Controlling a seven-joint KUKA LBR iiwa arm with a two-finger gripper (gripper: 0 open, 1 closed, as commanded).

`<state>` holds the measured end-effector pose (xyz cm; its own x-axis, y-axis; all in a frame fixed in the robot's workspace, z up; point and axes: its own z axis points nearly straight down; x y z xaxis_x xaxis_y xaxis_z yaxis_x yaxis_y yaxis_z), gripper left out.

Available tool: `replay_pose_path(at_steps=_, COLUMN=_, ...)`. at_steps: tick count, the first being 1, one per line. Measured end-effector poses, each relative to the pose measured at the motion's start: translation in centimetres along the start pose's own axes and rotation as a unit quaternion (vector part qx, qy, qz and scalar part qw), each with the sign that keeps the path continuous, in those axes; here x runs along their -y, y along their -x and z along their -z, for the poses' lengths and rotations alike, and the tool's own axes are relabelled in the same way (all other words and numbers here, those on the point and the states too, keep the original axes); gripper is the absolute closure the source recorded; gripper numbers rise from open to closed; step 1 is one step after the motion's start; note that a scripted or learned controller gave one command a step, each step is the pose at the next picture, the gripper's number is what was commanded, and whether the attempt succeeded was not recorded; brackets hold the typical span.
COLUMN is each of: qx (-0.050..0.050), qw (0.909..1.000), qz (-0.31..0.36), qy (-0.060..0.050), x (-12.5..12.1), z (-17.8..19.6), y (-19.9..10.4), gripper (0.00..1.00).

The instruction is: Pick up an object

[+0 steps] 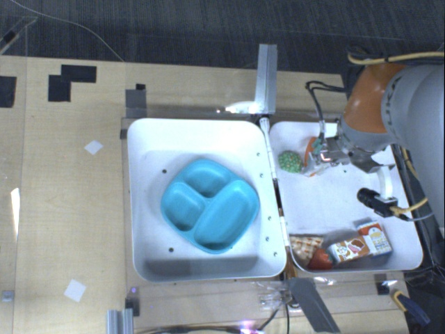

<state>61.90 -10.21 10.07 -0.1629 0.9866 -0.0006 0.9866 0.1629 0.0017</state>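
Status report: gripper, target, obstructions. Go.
Gripper low in right white bin, beside small green ball. Grasp unconfirmed. Orange item at gripper; food carton at near wall.

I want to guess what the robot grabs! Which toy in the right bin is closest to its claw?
The green ball, up near the top of the right bin. It sits just beside the gripper, while the carton and red toy lie along the bottom edge.

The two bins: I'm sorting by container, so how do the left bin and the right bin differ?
The left bin holds one large blue divided tray; the right bin holds several small items: a green ball, a juice carton. The arm's gripper is over the right bin, not the left. Both are shallow and white.
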Motion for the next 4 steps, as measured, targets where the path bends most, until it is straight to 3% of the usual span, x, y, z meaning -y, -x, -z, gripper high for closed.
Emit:
replay_pose_path(at_steps=1, qx=0.0, qw=1.0, qz=0.0, qy=0.0, x=0.0, z=0.0, y=0.0, gripper=0.0)
replay_pose_path(at_steps=2, qx=0.001, qw=0.9998, qz=-0.02, qy=0.003, x=-1.1, z=-1.4, y=1.2, gripper=0.0)
replay_pose_path(at_steps=3, qx=0.003, qw=0.9999, qz=-0.016, qy=0.006, x=-1.3, z=-0.2, y=1.2, gripper=1.0)
replay_pose_path(at_steps=4, qx=0.001, qw=0.9987, qz=-0.052, qy=0.001, x=-2.2, z=8.3, y=3.7, gripper=1.0)
